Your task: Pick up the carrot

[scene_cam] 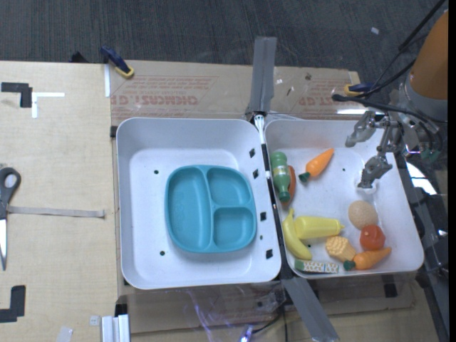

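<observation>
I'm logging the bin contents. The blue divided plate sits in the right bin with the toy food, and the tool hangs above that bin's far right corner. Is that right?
Not quite. The camera view shows the blue divided plate in the left bin, apart from the toy food. The food, including the carrot, lies in the right bin, and the tool does hang above that bin's far right corner.

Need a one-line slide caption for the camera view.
Open gripper above right bin, carrot untouched to its left.
</observation>
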`<state>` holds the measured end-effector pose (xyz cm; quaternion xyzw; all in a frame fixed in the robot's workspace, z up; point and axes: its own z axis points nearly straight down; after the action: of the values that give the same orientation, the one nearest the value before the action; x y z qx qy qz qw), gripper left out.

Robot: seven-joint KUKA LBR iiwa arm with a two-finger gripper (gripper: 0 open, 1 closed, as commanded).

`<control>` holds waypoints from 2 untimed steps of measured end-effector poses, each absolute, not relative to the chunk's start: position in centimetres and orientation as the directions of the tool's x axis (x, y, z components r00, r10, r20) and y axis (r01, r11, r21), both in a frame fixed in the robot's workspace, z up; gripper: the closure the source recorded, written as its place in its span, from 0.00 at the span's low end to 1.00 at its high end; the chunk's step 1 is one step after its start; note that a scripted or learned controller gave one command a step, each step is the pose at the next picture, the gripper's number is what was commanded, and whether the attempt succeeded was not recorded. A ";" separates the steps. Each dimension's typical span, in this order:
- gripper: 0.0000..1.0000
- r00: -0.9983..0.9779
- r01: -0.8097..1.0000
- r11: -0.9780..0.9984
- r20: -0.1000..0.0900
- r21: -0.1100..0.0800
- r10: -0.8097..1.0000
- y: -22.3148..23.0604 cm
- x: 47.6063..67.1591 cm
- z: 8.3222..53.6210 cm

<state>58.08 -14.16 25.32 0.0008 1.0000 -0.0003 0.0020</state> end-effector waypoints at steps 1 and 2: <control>0.00 -0.987 -0.159 0.987 -0.003 -0.001 -0.159 -13.0 63.8 13.7; 0.00 -0.994 0.110 0.994 -0.004 0.000 0.110 -14.4 64.5 9.4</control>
<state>64.54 -14.41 9.37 0.0551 0.9985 -0.0002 0.0022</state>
